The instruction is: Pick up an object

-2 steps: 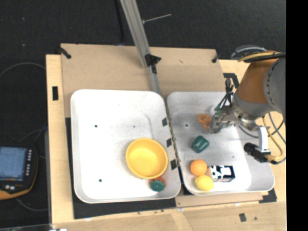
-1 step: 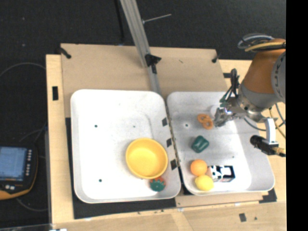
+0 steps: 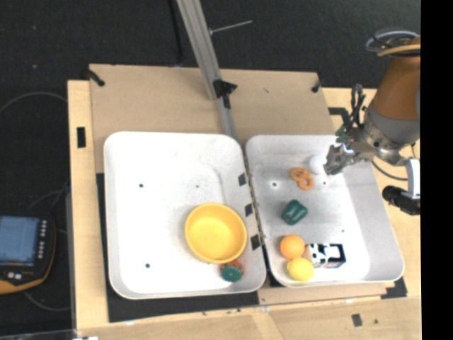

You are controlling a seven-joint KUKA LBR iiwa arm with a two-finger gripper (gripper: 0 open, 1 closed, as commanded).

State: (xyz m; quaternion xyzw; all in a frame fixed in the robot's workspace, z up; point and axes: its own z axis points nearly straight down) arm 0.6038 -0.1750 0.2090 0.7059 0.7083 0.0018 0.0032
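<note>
Grey arm with orange band (image 3: 398,94) reaches in from right; end effector (image 3: 335,160) hovers over upper part of right white bin (image 3: 375,211), near small white ball (image 3: 316,163). Cannot tell its opening.

Just beside ball: tan pretzel-shaped ring (image 3: 303,178). Below: dark green block (image 3: 294,211). Near front edge: orange ball (image 3: 291,246) touching yellow lemon-like fruit (image 3: 300,269), black-and-white box (image 3: 327,255) alongside.

Left white bin (image 3: 141,190) on wooden worktop (image 3: 177,98): yellow plastic bowl (image 3: 215,232), small green-and-red toy (image 3: 231,270) at its front rim.

Robot lab: 2 bins (image 3: 141,161), teach pendant (image 3: 25,250).
</note>
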